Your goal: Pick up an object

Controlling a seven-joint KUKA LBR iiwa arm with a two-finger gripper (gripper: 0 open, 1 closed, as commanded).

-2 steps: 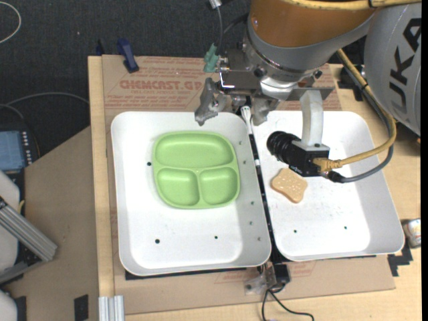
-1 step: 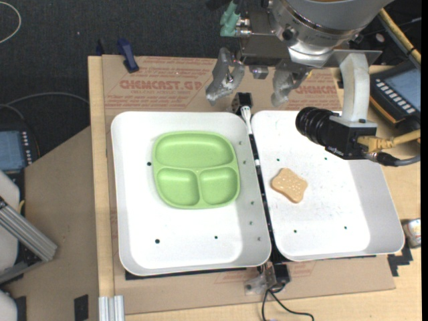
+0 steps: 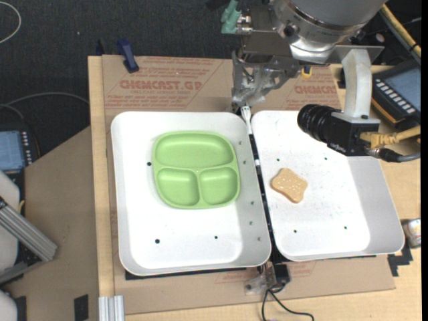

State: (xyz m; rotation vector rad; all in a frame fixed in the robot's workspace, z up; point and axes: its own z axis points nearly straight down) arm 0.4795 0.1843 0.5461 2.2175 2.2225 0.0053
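The arm [image 3: 334,5] fills the upper right of the frame, grey with its orange band at the very top edge. Below it, two white bins side by side: the left bin [image 3: 134,239] at centre-left, the right bin [image 3: 354,212] at centre-right. A green divided plate [image 3: 196,169] sits in the left bin's upper middle. The gripper [image 3: 249,93] hangs at upper centre, over the far end of the seam between the bins; whether it is apart or together, I cannot tell. Smallest of all, a slice of toast [image 3: 289,184] lies flat in the right bin, left of its middle.
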